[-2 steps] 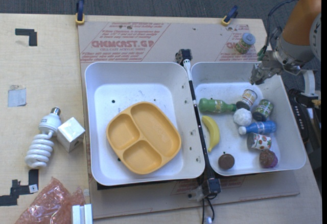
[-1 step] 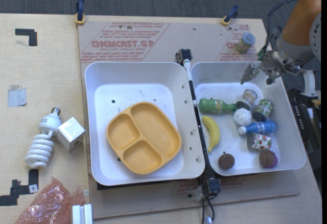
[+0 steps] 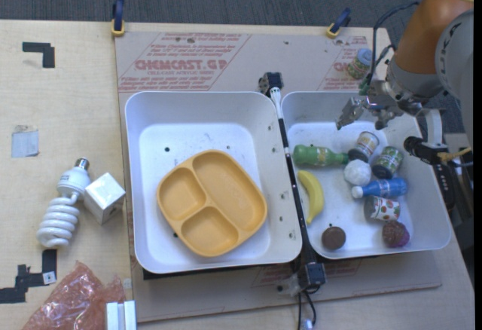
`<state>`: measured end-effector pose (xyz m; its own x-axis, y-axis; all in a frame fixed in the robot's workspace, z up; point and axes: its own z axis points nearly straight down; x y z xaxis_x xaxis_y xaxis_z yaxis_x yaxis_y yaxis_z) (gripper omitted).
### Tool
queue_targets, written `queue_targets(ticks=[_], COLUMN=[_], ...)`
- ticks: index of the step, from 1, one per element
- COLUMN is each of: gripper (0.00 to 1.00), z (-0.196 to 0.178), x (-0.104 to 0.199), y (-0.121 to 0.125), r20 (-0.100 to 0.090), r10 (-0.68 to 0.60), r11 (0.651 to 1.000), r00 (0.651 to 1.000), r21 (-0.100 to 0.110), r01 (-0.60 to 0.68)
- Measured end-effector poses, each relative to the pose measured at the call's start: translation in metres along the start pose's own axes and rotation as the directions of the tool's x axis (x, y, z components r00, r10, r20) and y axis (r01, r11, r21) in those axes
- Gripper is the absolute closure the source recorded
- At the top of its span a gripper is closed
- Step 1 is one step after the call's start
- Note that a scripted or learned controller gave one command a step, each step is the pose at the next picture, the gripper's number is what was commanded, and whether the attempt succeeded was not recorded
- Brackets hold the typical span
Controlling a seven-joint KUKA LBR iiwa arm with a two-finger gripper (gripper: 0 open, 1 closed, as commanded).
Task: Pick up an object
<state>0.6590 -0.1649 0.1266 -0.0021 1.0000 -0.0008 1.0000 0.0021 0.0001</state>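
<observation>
Bright, even overhead light, soft shadows, mild glare on white bins [image 3: 135, 170], slightly soft focus.

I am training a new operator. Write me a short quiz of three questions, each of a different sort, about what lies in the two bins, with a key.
1. True or false: the yellow tray lies in the left bin.
2. Multiple choice: what lies nearest the divider in the right bin? A) blue bottle B) banana C) white ball
3. Fill in the blank: the green bottle lies on its ____.

Key
1. True.
2. B. The banana lies along the divider; the blue bottle and white ball are further right.
3. Side. Its neck points right, toward the white ball.
</observation>
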Motion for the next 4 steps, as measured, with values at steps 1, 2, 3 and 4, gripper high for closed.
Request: queue_targets(ticks=[1, 2, 3, 4], gripper=[0.00, 1.00, 0.00, 0.00], z=[-0.007, -0.017, -0.017, 0.005], x=[-0.030, -0.031, -0.031, -0.003], y=[0.000, 0.001, 0.001, 0.000], r20=[0.001, 0.002, 0.002, 0.000], r10=[0.003, 0.002, 0.002, 0.000], r11=[1.000, 1.000, 1.000, 1.000], r00=[1.000, 1.000, 1.000, 1.000], r21=[-0.002, -0.004, -0.004, -0.001], r01=[-0.003, -0.002, -0.002, 0.000])
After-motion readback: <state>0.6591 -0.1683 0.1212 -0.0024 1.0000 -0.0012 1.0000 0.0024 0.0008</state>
